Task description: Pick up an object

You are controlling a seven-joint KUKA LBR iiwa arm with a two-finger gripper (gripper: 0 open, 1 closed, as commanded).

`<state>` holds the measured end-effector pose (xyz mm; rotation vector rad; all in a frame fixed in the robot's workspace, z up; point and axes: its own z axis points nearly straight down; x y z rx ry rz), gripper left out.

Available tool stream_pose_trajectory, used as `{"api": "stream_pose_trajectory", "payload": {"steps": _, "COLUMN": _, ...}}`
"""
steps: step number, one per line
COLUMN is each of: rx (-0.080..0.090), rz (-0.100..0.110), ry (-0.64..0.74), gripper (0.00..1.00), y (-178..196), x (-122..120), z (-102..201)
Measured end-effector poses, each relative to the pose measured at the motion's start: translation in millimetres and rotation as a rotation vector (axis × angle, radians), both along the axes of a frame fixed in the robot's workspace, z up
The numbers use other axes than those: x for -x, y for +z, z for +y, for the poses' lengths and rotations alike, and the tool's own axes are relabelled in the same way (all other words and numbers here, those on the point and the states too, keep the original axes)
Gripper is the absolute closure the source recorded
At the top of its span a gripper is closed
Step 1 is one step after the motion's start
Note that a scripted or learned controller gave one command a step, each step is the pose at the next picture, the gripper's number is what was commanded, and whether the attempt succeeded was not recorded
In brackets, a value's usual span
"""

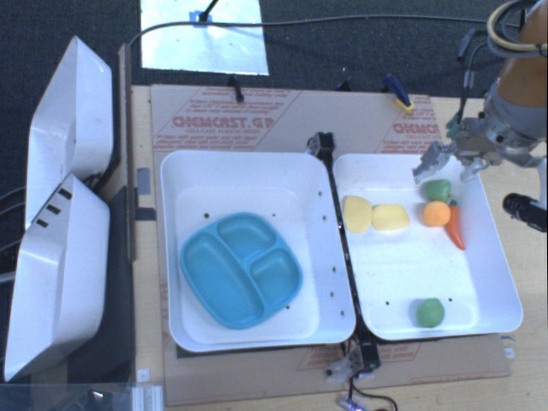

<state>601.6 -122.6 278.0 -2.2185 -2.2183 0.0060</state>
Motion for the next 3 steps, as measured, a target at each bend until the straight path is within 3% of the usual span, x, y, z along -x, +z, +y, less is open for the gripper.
{"api": "stream_pose_trajectory", "payload": {"steps": 1, "rx": 0.001, "rz": -0.007, "ry": 0.001, "gripper": 0.00, "y": 4, "x": -1, "z": 0}}
{"api": "stream_pose_trajectory", "payload": {"steps": 3, "rx": 0.000, "rz": -0.005, "ry": 0.000, "gripper": 0.00, "y": -87, "x": 4, "z": 0}}
